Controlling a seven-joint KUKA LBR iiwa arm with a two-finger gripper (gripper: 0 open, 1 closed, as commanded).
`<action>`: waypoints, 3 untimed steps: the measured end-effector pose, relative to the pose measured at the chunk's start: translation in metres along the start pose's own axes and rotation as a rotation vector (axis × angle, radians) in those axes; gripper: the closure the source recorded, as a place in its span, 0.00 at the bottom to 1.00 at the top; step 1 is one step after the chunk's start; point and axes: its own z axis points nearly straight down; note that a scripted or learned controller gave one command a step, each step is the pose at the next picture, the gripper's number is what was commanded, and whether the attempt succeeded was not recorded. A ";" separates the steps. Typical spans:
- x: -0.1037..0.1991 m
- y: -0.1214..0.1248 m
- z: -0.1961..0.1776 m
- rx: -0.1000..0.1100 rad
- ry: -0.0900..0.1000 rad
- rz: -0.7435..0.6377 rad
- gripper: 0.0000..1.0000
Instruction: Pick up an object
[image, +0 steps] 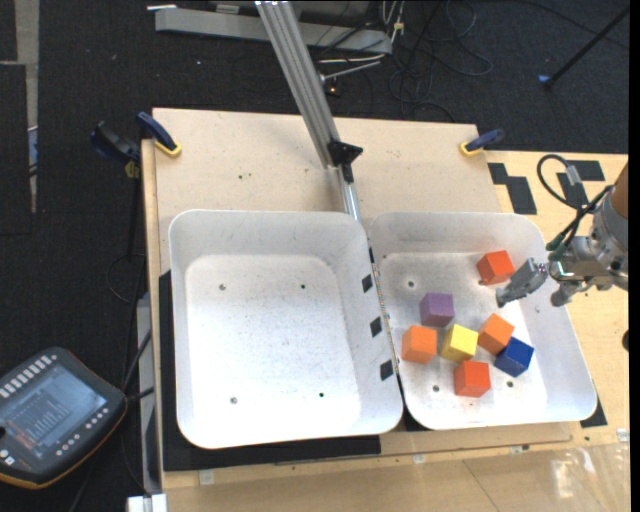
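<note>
From where I stand, the task looks barely begun. The gripper (535, 282) hangs over the right edge of the right bin (566, 402), released and grasping nothing. All the cubes lie on the bin floor: one orange cube (494, 266) just beside the gripper, and a purple cube (436, 309), yellow cube (461, 342) and blue cube (515, 356) in a cluster below. The descent, the closing and the lift are left.

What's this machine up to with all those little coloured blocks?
A robot arm reaches in from the right, its gripper over the right-hand bin, close beside a lone orange block. It holds nothing yet. Lower in that bin lies a cluster: a purple block, a yellow block, a blue block and more orange ones. The left-hand bin sits alongside.
</note>
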 end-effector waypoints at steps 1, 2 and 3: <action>0.000 0.001 -0.002 -0.004 -0.001 0.001 0.00; -0.001 0.010 0.048 0.001 0.000 0.002 0.00; -0.002 0.019 0.105 0.002 0.000 0.002 0.00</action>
